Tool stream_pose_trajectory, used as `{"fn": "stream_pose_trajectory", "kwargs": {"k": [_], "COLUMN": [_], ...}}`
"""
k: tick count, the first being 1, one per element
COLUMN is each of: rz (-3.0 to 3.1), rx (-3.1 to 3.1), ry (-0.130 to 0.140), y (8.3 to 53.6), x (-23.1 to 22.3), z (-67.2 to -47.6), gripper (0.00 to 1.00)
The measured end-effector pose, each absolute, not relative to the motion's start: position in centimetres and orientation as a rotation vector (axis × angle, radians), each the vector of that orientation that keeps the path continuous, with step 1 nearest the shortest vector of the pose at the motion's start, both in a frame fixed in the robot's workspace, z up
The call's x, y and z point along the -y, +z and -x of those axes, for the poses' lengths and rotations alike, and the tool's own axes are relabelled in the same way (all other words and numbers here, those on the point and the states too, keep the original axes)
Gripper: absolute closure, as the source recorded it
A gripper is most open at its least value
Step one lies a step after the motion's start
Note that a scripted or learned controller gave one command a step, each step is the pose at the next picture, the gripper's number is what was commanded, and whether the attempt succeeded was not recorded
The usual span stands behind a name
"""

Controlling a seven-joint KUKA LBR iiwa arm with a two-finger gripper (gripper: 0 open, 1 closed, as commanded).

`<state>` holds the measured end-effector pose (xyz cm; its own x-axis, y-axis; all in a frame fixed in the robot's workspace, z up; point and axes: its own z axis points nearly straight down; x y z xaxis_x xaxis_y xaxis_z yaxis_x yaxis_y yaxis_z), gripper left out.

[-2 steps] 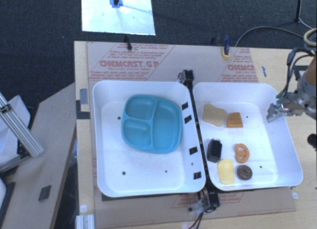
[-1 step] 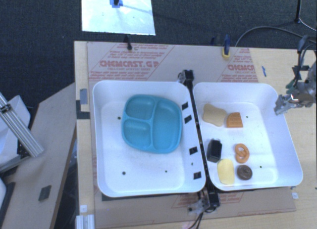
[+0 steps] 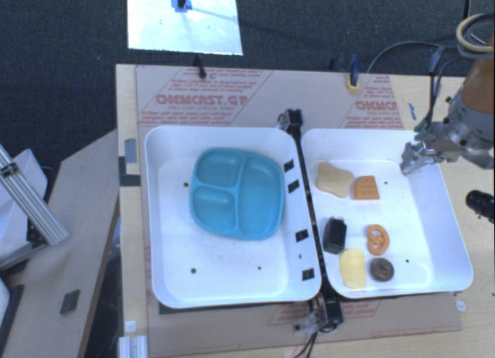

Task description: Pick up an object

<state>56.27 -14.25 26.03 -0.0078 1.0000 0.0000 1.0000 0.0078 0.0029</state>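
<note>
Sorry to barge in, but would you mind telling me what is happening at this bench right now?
A grey robot arm reaches in from the right, and its gripper hangs over the upper right part of the right white bin, holding nothing that I can see. Below and to its left lie small food-like toys: a beige bread-shaped piece, an orange square cracker, a black block, a pretzel, a yellow piece and a brown round piece. The left white bin holds a blue divided plate.

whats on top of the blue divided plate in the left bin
Nothing sits on the blue divided plastic plate; its three compartments show bare. It lies flat in the left white bin, so the bin floor beneath it is covered.
</note>
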Motion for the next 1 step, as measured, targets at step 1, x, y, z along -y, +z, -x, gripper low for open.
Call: {"fn": "stream_pose_trajectory", "kwargs": {"k": [1], "rz": [-2.211], "rx": [-2.229], "ry": [0.002], "y": [24.62], "x": [9.04], "z": [-57.05], "gripper": [1.0]}}
